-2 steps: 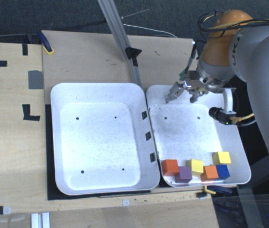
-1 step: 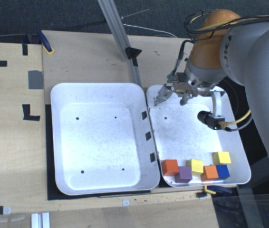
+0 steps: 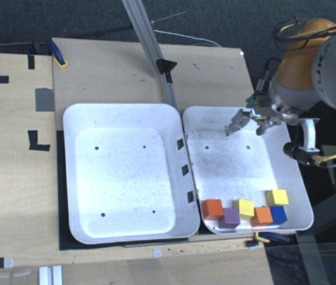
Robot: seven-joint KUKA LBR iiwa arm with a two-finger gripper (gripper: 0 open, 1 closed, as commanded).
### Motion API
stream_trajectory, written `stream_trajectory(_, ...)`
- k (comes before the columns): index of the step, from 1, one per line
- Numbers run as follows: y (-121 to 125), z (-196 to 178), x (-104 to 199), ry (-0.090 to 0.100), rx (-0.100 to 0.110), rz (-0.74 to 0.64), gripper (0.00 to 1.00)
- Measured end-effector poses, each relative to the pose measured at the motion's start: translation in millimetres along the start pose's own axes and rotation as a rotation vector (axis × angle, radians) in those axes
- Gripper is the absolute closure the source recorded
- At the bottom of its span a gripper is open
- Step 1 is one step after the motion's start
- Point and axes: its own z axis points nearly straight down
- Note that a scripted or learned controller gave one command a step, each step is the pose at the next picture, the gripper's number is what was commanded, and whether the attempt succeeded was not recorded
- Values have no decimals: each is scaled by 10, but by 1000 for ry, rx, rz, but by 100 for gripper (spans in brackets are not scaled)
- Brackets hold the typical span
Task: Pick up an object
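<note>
Several small blocks lie along the near edge of the right bin: an orange block, a purple block, a yellow block, a second orange block, a blue block and another yellow block. My gripper hangs over the far part of the right bin, well away from the blocks. Its two fingers are spread apart with nothing between them.
The left bin sits beside the right one. A slanted metal pole rises behind the bins. The arm's grey body and orange band stand at the right, beyond the bin's far corner.
</note>
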Motion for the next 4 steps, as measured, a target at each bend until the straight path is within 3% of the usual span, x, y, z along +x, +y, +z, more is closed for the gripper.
stream_trajectory(1,74,127,576,6,1,-12,0)
stream_trajectory(2,-145,10,-377,0,-1,0,0)
stream_trajectory(4,-149,-26,807,6,-2,-14,0)
